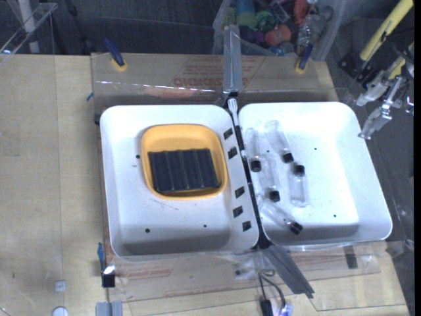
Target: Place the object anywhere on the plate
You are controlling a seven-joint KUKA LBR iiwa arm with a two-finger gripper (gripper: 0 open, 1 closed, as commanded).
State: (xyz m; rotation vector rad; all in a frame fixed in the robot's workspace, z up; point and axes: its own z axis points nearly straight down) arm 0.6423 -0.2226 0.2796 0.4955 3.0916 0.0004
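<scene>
**Gripper parked high at the right, bottles waiting in the right bin**

Here we are, looking down on two shallow white bins side by side. In the left white bin (118,176) sits the yellow-orange rounded plate (183,137), and on it already lies a dark ribbed rectangular slab (183,170) — it takes up most of the plate's floor, leaving bare rim and a strip toward the back.

Over in the right white bin (342,176) lie several small clear plastic bottles with black caps (297,183), scattered loosely; hard to count against the white. The clearest one lies with its long axis running roughly from the back of the bin to the front, cap toward the back.

The pale two-finger gripper (385,107) hangs at the far right, beyond the right bin's back corner, nothing visible between its fingers; how wide they stand I cannot tell at this size.

So the key relation: the bottles lie to the gripper's left and toward the viewer, and the plate lies farther left again, across the divider between the bins. Judging from this, the pick is not yet made, and placing room on the plate looks tight.
</scene>
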